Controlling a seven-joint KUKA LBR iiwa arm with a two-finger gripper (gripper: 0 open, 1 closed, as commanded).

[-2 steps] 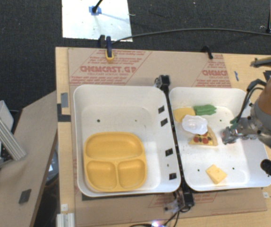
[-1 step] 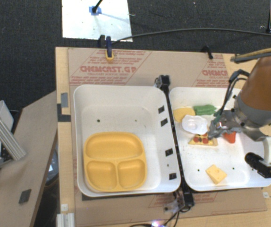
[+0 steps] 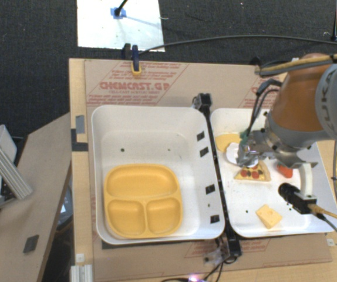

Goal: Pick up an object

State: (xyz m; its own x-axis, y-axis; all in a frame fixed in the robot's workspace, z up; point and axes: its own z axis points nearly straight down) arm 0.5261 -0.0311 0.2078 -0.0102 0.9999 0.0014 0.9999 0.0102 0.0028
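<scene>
My gripper (image 3: 246,155) hangs low in the right bin (image 3: 239,219), near its left wall. Right under and beside it lies a toy pizza slice (image 3: 254,174) with red dots. A yellow round piece (image 3: 226,141) lies just behind the gripper, partly covered by it. Further front in the same bin sits a pale yellow cheese wedge (image 3: 269,215). A small orange-red piece (image 3: 284,171) peeks out to the right, below the wrist. Nothing shows between the fingers.
The left bin (image 3: 121,128) holds a yellow three-compartment tray (image 3: 144,200) at its front. The arm's bulk covers the right bin's back right part. A cardboard sheet (image 3: 157,81) lies under both bins.
</scene>
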